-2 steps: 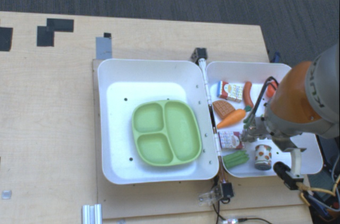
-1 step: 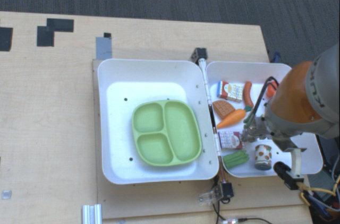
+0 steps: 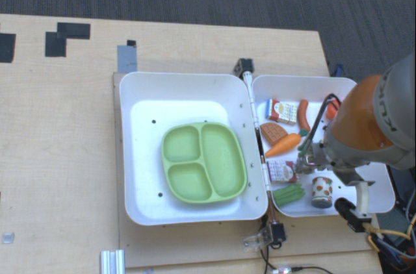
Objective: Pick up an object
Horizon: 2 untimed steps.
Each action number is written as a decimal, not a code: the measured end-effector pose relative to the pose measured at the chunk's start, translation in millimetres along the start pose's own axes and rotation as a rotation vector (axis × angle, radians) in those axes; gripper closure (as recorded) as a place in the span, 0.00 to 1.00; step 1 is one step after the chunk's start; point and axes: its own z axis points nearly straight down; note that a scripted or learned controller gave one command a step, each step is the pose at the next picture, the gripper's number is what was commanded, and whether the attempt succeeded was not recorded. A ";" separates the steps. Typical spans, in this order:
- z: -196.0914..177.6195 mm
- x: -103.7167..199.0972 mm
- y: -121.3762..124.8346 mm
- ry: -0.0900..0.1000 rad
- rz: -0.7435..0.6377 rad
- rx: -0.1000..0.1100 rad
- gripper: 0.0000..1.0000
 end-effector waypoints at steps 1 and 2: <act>0.0 0.5 0.0 -0.001 0.001 0.000 0.00; 0.0 0.3 0.0 0.000 0.001 0.000 0.00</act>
